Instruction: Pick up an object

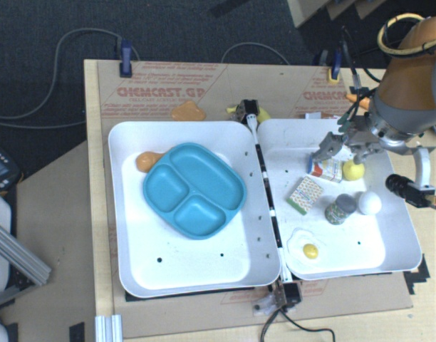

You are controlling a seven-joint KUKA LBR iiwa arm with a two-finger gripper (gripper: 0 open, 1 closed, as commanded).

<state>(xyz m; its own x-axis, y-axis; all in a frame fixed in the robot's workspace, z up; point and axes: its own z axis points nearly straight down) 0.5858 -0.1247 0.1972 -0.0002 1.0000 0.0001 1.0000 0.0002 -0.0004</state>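
Observation:
My gripper (344,150) hangs over the back of the right bin (396,258), reaching in from the right. Its two fingers stand open and nothing is between them. Just below the fingertips lie a small red and white packet (323,169) and a yellow ball (353,170). Nearer the front are a checkered green and white box (305,194), a grey-green round can (338,210), a white ball (369,203) and a toy fried egg (305,248).
The left bin (132,255) holds a blue divided plate (195,189) and an orange piece (145,161) at its back left. An orange object (187,110) and a yellow one (239,109) lie on the bench behind the bins. A black clip (251,109) sits where the bins meet.

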